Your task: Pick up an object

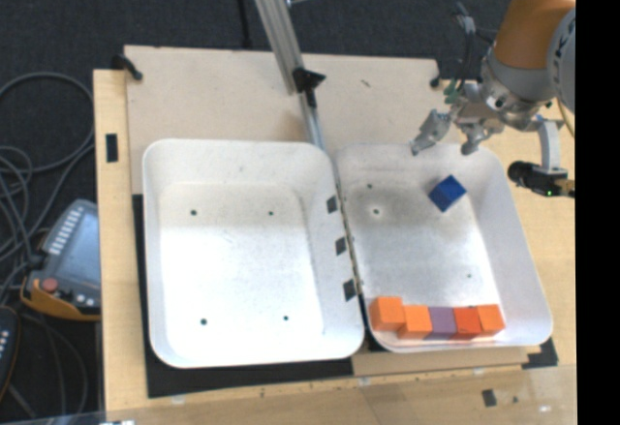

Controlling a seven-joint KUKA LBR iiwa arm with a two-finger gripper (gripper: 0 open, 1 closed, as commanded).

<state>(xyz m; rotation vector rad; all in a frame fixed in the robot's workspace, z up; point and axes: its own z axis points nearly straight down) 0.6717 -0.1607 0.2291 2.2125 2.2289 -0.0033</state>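
One blue cube (447, 193) lies loose and alone on the floor of the right bin (504, 249), apart from the orange and purple blocks (438, 318) lined along its near wall, so the gripper (448, 139) hangs just above it, jaws spread and empty, likely lined up to descend.

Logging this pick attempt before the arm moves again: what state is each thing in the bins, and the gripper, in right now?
gripper: open, fingers spread, raised over the right bin's far edge, holding nothing.
blue cube: loose in the right bin, tilted on a corner, just below the gripper.
row of blocks: four orange, one purple, lined along the right bin's near wall.
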